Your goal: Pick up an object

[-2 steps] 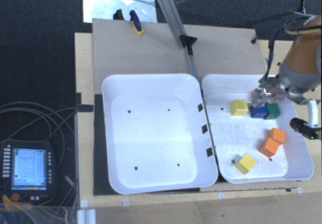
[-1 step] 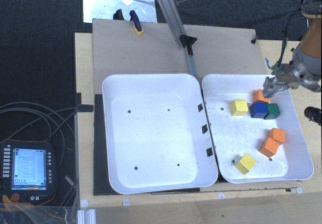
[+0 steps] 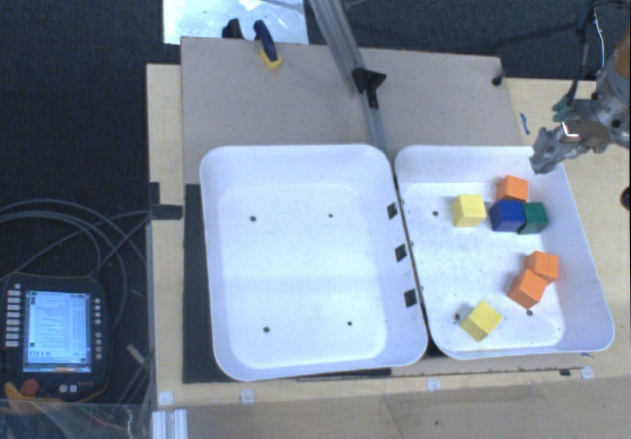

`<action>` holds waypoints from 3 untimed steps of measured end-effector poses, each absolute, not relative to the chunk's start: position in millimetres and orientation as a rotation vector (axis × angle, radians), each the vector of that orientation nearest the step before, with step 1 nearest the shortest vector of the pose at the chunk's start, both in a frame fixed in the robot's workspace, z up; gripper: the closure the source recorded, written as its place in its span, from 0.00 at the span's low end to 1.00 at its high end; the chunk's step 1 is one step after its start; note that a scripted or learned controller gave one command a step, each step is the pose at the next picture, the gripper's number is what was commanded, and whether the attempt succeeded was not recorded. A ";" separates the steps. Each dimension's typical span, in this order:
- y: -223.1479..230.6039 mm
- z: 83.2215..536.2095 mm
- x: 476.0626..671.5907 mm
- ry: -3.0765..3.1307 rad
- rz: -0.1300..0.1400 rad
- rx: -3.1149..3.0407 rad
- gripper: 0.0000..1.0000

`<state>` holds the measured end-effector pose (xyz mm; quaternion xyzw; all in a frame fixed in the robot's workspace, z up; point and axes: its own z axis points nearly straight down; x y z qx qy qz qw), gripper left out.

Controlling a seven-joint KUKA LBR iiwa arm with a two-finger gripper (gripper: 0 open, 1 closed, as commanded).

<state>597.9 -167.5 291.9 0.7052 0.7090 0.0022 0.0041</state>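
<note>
Gripper (image 3: pixel 548 157) partly cropped, fingers unclear, above blocks (image 3: pixel 509 214), right bin (image 3: pixel 582 329).

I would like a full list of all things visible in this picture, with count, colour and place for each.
White bins: 2, white, side by side on the bench; left bin, right bin.
Yellow blocks: 2, yellow, right bin; one in the upper middle, one near the front.
Orange blocks: 3, orange, right bin; one at the top of the cluster, two touching at the right.
Blue block: 1, blue, right bin, beside the green one.
Green block: 1, green, right bin.
Control pendant: 1, dark with lit screen, lower left, with cables.
Clamp: 1, blue and yellow, behind the bins.
Hand: 1, grey, above the right bin's far right corner.
</note>
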 end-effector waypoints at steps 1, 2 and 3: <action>-106.2 290.6 600.4 2.233 0.004 2.209 1.00; -47.3 273.6 603.7 2.235 0.003 2.210 1.00; 0.8 259.8 608.6 2.233 0.002 2.211 1.00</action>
